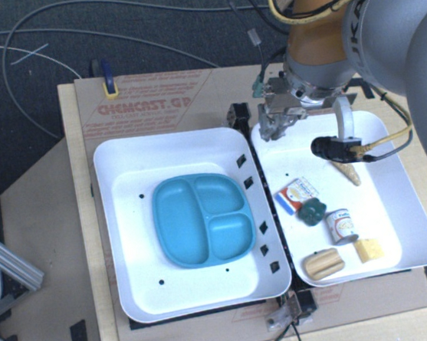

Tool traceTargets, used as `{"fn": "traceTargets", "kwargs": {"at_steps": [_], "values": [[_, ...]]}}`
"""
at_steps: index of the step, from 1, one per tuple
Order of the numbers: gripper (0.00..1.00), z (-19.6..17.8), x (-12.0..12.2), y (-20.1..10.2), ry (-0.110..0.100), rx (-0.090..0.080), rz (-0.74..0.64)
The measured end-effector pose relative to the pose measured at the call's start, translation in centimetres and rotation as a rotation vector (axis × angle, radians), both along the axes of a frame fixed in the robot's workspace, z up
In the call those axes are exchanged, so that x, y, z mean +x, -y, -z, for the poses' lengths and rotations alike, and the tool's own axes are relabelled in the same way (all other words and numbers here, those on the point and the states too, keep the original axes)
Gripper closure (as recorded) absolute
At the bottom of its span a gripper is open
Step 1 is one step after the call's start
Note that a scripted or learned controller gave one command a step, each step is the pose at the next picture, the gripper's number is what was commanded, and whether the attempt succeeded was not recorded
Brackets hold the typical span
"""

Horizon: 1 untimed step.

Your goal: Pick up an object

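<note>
The gripper [276, 126] hung at the eleven o'clock corner of the right bin [389, 183], its width impossible to tell. The packet [295, 194] and small can [342, 226] lay toward its five o'clock, so descending there risked closing on nothing.

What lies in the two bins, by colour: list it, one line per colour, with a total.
Blue: 1, divided plate
Dark green: 1, small lump
Yellow: 1, block
Tan: 2, loaf-shaped piece and thin stick
Red and white: 2, packet and small can
Total: 7
</note>
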State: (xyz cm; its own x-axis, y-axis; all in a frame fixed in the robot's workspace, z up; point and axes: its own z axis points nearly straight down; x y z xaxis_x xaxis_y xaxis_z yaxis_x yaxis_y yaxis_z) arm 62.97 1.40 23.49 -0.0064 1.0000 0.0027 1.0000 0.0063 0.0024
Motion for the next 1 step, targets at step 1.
{"fn": "traceTargets", "kwargs": {"at_steps": [1], "values": [[1.00, -0.68, 0.83, -5.32, 0.000, 0.000, 0.000]]}}
